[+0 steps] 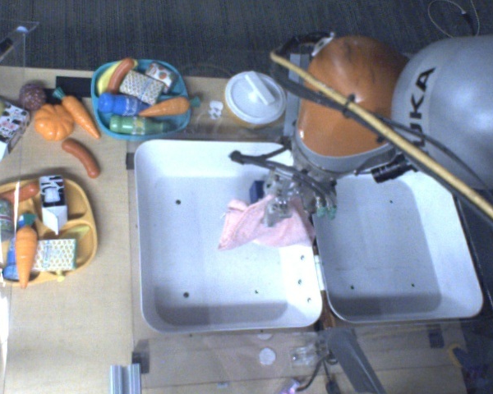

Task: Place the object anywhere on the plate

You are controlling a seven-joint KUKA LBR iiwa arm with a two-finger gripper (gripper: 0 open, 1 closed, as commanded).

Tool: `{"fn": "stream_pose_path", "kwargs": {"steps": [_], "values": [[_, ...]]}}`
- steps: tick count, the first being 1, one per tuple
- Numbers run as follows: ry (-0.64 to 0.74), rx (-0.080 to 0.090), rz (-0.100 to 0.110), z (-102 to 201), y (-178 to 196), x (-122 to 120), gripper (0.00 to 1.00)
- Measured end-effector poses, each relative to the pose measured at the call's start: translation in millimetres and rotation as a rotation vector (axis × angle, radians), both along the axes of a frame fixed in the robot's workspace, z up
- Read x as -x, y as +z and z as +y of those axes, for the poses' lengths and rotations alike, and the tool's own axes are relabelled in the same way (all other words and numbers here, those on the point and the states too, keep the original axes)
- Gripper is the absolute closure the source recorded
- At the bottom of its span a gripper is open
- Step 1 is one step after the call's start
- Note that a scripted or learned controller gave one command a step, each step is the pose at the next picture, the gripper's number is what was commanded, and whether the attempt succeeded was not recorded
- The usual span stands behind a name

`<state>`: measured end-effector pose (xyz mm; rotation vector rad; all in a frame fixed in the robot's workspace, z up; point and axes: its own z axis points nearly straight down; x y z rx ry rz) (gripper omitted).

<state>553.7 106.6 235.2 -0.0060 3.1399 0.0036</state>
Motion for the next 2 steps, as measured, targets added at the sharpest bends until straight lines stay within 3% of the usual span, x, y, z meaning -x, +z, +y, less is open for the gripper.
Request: {"fn": "stream_pose_path", "kwargs": {"steps": [1, 2], "values": [[-0.002, 0.000, -0.001, 51.5, -8.8, 14.1, 1.00], [-0.002, 0.000, -0.002, 51.3, -8.5, 13.9, 0.00]]}}
